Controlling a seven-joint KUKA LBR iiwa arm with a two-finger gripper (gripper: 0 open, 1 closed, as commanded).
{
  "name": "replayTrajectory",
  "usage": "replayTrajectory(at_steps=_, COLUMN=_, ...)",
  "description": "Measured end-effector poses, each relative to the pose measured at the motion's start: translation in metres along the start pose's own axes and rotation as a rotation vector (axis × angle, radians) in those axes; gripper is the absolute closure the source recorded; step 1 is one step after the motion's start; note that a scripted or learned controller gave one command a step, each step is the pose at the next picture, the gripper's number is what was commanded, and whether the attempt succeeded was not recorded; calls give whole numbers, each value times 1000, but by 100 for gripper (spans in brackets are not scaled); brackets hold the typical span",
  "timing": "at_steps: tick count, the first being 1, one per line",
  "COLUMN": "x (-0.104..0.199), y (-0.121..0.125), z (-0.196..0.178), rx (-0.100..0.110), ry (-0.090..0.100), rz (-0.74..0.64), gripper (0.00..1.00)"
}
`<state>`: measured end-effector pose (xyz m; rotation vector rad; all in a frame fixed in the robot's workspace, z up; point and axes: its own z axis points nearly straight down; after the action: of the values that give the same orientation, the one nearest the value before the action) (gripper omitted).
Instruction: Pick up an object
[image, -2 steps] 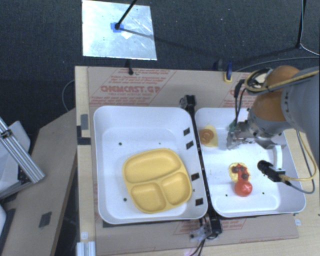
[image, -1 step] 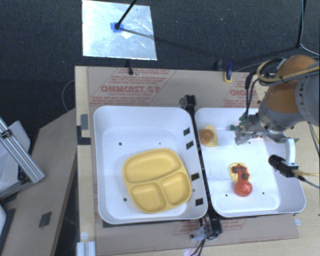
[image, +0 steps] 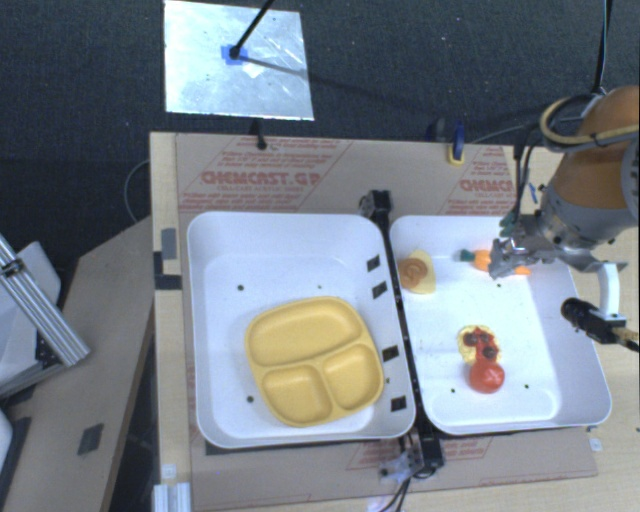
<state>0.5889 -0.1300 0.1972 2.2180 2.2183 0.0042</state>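
Observation:
In the right bin (image: 575, 385), my gripper (image: 508, 256) is low at the far side, right against a small orange piece with a green tip (image: 480, 260). The gripper's body covers that piece's right end. A tan and yellow round item (image: 417, 271) lies near the bin's left wall. Toward the front, a red tomato-like object (image: 487, 377) rests against a yellow and dark red piece (image: 477, 341).
The left bin (image: 215, 250) holds a yellow divided plate (image: 314, 359). A black divider strip (image: 392, 300) runs between the two bins. The grey arm with its orange band (image: 590, 175) comes in from the right, and a black cable fitting (image: 590, 318) hangs over the right bin's edge.

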Motion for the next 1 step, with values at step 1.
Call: replayTrajectory(at_steps=1, x=0, y=1, z=-34, rx=1, ry=0, rz=-4, gripper=100)
